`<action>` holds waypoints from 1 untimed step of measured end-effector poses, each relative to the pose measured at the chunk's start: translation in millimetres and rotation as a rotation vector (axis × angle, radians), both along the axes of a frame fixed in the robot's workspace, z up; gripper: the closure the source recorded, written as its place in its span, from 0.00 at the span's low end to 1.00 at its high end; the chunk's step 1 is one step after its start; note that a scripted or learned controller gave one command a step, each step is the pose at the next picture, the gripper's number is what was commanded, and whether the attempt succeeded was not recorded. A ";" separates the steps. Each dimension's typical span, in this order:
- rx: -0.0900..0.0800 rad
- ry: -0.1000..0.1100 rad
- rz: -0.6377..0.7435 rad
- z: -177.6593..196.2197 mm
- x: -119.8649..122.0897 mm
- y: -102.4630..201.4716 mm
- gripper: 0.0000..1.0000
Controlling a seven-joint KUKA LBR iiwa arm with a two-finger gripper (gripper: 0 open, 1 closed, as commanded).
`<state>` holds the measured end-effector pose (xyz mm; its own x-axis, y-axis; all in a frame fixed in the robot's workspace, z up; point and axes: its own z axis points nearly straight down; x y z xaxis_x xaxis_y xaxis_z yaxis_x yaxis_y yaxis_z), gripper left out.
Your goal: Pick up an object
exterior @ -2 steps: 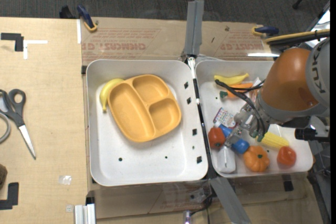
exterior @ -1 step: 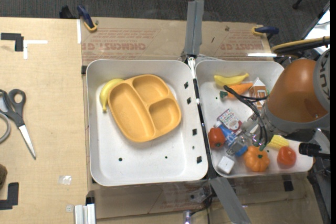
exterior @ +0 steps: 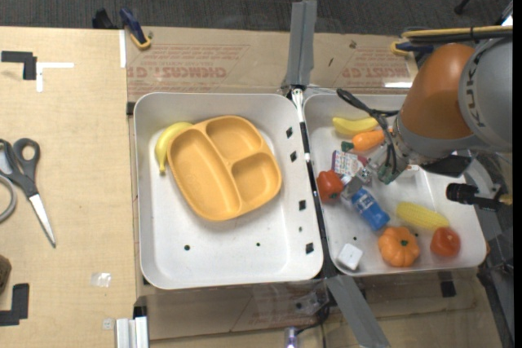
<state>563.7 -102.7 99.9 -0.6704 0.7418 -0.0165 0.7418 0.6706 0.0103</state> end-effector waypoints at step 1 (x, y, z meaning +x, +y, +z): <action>-0.001 -0.004 -0.011 0.0 -29.0 3.0 0.00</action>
